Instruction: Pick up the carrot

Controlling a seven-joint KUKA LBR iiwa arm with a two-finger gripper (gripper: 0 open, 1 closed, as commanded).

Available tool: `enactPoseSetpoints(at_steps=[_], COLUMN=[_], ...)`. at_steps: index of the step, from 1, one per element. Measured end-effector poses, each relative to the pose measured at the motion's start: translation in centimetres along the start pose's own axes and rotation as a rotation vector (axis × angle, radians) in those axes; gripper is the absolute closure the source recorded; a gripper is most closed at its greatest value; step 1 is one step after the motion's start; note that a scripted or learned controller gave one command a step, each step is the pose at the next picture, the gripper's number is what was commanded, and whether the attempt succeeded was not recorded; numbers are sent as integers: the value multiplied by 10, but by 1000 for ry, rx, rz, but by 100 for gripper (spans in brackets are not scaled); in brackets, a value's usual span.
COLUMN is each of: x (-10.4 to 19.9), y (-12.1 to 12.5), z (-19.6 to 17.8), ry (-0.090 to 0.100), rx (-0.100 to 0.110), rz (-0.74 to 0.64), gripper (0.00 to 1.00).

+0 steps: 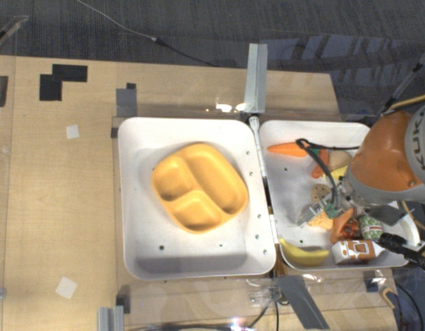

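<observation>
With the carrot [291, 149] lying at the far left corner of the right bin [288, 205], well apart from the tool [328, 204] low over clutter, finger state indeterminate, approach should align with its long axis.

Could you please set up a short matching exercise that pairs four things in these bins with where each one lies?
Things:
1. carrot
2. banana
3. yellow divided plate
4. small carton

Places:
A. middle of the left bin
B. far left corner of the right bin
C. near edge of the right bin, just right of the banana
D. near left corner of the right bin

Pairs: 1-B, 2-D, 3-A, 4-C
</observation>
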State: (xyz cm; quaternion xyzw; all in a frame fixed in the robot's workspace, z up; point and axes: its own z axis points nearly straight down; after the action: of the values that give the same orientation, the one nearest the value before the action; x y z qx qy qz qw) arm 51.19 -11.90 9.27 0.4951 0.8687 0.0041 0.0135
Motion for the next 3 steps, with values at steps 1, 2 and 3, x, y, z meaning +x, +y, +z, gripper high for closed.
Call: enactPoseSetpoints(at_steps=[1,2,3], x=[-3,72,128], y=[4,47,69], z=[-14,-113,-93], ry=[-10,15,18], rx=[-10,10,18], rz=[0,157,193], gripper=[100,100,100])
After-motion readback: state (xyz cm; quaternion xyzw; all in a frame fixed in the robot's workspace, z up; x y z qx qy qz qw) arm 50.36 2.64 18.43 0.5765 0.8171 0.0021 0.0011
